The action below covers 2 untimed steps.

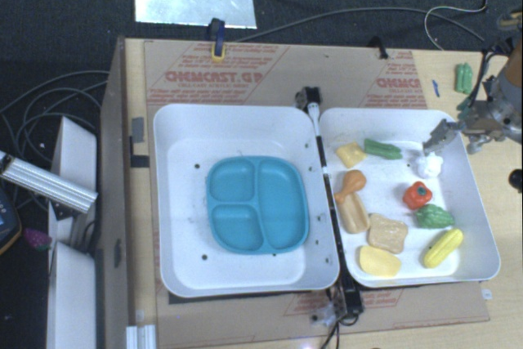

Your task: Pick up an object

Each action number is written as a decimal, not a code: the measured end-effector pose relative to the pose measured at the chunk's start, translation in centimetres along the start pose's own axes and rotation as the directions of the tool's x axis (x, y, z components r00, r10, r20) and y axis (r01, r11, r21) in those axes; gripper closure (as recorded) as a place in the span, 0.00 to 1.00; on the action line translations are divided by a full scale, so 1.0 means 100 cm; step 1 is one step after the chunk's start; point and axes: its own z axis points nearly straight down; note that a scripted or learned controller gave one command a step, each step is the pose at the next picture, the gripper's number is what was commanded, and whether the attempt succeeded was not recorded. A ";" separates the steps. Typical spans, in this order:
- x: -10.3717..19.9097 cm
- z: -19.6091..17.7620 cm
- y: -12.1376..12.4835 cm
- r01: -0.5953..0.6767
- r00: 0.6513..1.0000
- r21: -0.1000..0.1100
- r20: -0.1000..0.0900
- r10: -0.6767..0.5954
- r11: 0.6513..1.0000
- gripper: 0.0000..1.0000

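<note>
The two-finger gripper (439, 135), its state impossible to tell, hangs at the right white bin's (482, 212) far edge just above a small white lumpy piece (430, 166), crowded by a green bean pod (382, 149) and red tomato (417, 194).
</note>
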 end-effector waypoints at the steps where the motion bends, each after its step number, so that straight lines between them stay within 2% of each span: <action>1: 0.006 0.144 -0.015 -0.002 1.000 0.001 -0.001 0.002 1.000 0.00; 2: 0.062 0.084 0.059 0.002 1.000 -0.004 -0.001 -0.002 1.000 0.00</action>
